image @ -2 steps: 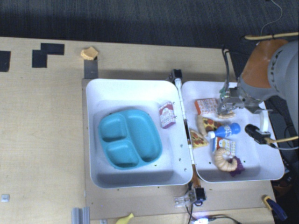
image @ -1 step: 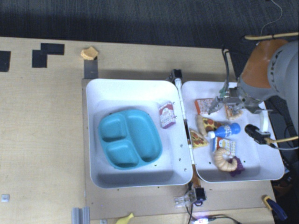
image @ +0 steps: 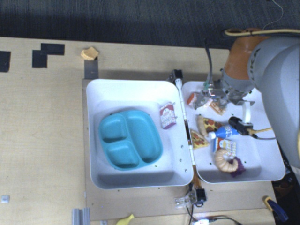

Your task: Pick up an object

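Dark carpet behind, pale wooden table [image: 42,125] in front, two shallow white bins seated side by side so one feeds the other. Left bin [image: 93,172]: a teal divided tray [image: 130,138] flat on the floor, a small red-and-white packet [image: 167,115] near the dividing wall. Right bin [image: 267,170]: the clutter I am meant to pick from, heaped toward the left half — pizza slice toy [image: 206,124], a second slice [image: 198,140] against the wall, a blue-capped bottle [image: 224,133], a white carton [image: 226,147], a croissant-like piece [image: 226,164] on something purple. My arm [image: 276,69] comes in from the right, orange band [image: 239,55] above the wrist, and my tool [image: 212,97] sits low over the far end of that bin, near a small orange-and-white item [image: 217,108]. Metal parts blur together there; whether it is spread or closed I cannot tell, and nothing shows clearly as gripped. Judgement: pick not yet secured, candidate object lies just beside the tool
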